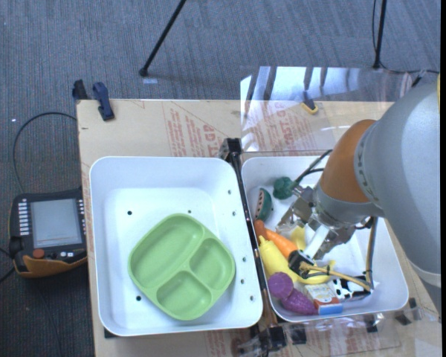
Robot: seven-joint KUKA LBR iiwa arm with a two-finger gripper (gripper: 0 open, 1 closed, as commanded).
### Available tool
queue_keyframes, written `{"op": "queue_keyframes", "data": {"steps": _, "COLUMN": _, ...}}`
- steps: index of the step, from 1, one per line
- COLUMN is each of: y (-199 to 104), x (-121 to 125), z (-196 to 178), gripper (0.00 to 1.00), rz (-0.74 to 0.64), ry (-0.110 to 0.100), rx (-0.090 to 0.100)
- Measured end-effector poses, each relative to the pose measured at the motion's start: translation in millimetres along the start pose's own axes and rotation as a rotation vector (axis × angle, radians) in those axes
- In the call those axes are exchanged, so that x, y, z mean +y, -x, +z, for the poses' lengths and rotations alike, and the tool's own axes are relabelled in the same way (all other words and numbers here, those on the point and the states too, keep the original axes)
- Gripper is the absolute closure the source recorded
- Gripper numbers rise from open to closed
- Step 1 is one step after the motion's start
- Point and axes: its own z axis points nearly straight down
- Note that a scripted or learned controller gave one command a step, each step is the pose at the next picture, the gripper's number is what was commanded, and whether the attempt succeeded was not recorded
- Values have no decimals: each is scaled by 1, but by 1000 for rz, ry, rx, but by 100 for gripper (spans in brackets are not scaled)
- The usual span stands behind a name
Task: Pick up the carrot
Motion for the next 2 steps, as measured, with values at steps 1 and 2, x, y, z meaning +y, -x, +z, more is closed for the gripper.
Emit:
{"op": "queue_keyframes", "data": {"steps": 1, "y": 1, "x": -1, "z": -8, "gripper": 100, "rz": 0, "ry": -9, "rx": -1}}
{"op": "queue_keyframes", "data": {"steps": 2, "y": 2, "x": 0, "z": -8, "gripper": 0, "rz": 2, "ry": -7, "rx": -3}}
